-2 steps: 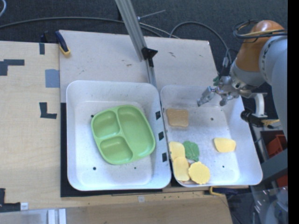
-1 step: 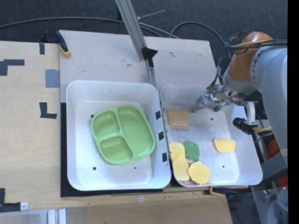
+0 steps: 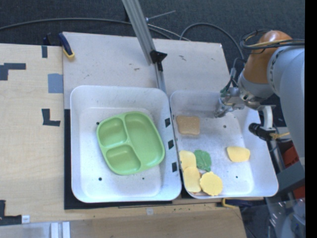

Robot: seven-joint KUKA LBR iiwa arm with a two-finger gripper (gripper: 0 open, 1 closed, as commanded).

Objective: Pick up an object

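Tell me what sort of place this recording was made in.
Most likely a robotics lab bench set up for picking trials. Two white bins sit side by side, one with a green divided plate, the other with toy food pieces. The arm's gripper hangs over that bin, and cables trail behind.

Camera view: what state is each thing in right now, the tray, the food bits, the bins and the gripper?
Green tray: lying flat in the left bin, right side up, compartments bare.
Toast: flat in the right bin, lying apart from the rest.
Green piece: flat, touching yellow pieces clustered near the front.
Lone yellow piece: flat, by itself.
Gripper: low over the right bin's back corner, holding nothing visible.
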